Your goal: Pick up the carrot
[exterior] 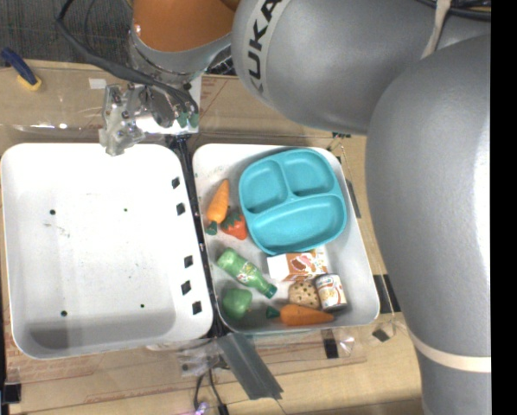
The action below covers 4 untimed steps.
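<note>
A carrot (pixel 301 316) is lying on its side at about five o'clock in the right bin (pixel 359 258), close against the near wall. It is orange and tapered, with its thick end and a dark green stub pointing toward nine o'clock and its narrow tip toward three o'clock. A small tin can (pixel 331 291) is sitting just beyond it, beside a cookie (pixel 303 294) and a printed snack packet (pixel 298 264). A green pepper (pixel 236 301) is resting at the carrot's nine o'clock side, and a green bottle (pixel 245 271) is lying tilted just past that.

Farther back, a turquoise divided plate (pixel 293 198) is taking up the far half of the right bin. Along the bin's nine o'clock wall a second, smaller carrot (pixel 218 202) is standing almost lengthwise, touching a red-orange pepper (pixel 234 227) at its near end.

The left bin (pixel 34 258) is lying beside the right one, and both are resting on the counter (pixel 51 89).

The gripper (pixel 136 121) is hanging above the far rim of the left bin at about twelve o'clock, well apart from both carrots. Whether its fingers are spread or closed, I cannot tell; nothing is showing between them. The arm (pixel 345 50) is sweeping in from three o'clock across the far side of the bins, its orange band (pixel 176 7) sitting directly above the wrist.
</note>
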### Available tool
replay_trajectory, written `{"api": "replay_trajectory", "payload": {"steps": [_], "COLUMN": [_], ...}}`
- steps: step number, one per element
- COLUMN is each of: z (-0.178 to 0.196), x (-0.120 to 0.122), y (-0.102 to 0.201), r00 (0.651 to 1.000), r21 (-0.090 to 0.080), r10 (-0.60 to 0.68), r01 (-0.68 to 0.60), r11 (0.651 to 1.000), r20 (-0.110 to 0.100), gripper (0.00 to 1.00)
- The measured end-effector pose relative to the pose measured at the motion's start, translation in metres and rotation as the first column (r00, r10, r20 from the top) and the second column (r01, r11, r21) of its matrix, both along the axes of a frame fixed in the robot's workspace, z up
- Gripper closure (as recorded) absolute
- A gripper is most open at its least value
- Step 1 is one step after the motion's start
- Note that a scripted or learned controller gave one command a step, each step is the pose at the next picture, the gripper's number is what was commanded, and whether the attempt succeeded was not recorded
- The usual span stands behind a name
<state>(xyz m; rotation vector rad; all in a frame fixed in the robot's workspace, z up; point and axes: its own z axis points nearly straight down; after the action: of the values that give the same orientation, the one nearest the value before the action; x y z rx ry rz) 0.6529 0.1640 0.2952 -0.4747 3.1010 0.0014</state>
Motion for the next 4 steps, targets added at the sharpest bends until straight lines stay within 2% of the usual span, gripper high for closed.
{"api": "replay_trajectory", "payload": {"steps": [1, 2, 3, 4], "z": [-0.011, -0.045, -0.015, -0.079], "x": [-0.041, -0.075, -0.078, -0.043], "y": [0.033, -0.019, 0.05, -0.003], "r00": [0.976, 0.899, 0.889, 0.687], "r21": [-0.002, -0.002, -0.002, 0.0], "r10": [0.218, 0.437, 0.458, 0.727], "r01": [-0.218, -0.437, -0.458, -0.727], "r11": [0.976, 0.899, 0.889, 0.687], "r20": [-0.005, -0.005, -0.001, -0.007], "gripper": [1.0, 1.0, 1.0, 1.0]}}
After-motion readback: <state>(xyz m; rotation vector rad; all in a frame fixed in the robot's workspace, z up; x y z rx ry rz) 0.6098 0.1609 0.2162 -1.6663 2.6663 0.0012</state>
